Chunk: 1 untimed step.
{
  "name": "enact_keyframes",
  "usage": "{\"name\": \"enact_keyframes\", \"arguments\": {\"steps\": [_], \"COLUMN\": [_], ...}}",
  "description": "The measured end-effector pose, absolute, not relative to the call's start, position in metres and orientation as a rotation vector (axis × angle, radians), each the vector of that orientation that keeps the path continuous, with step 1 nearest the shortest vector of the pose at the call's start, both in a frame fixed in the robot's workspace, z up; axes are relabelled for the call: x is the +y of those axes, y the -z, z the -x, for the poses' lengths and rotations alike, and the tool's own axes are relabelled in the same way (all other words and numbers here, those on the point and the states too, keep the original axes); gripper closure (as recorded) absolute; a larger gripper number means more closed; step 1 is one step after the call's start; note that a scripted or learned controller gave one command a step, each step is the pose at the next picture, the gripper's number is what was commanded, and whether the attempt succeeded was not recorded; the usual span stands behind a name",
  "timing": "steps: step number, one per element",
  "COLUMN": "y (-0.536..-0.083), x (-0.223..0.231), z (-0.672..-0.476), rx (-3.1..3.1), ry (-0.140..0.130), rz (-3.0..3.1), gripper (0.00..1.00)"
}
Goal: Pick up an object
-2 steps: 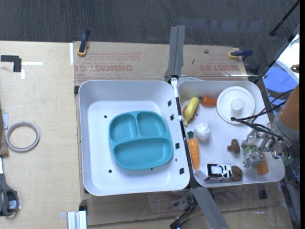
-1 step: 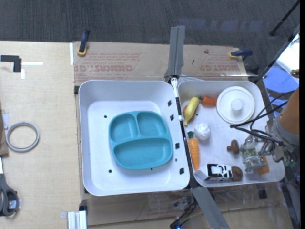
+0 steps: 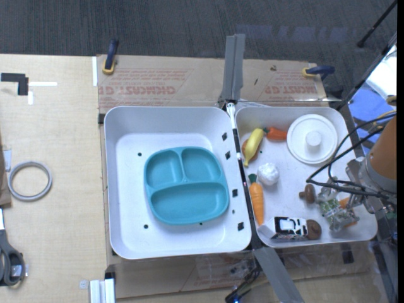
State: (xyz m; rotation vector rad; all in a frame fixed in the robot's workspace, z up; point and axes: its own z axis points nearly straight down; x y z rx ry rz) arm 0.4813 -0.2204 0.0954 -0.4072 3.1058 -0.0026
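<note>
Camera view. We list a left bin (image 3: pixel 120 188) holding a blue divided plate (image 3: pixel 187 185). The right bin (image 3: pixel 281 115) holds a banana (image 3: pixel 253 143), a carrot (image 3: pixel 257 201), a white ball (image 3: pixel 268 173), a round white lid (image 3: pixel 312 138), a brown piece (image 3: pixel 307 194) and a black-and-white item (image 3: pixel 290 227). The gripper (image 3: pixel 338 208) sits low over that bin's right edge among cables; we cannot tell how it is set. A tape roll (image 3: pixel 28 180) lies on the bench.
</note>
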Motion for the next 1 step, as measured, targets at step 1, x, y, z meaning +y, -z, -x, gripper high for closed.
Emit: {"name": "enact_keyframes", "arguments": {"steps": [1], "y": [-0.0948], "x": [-0.2203], "z": [-0.4861], "rx": [2.988], "ry": [0.002], "rz": [0.95], "gripper": [1.0]}}
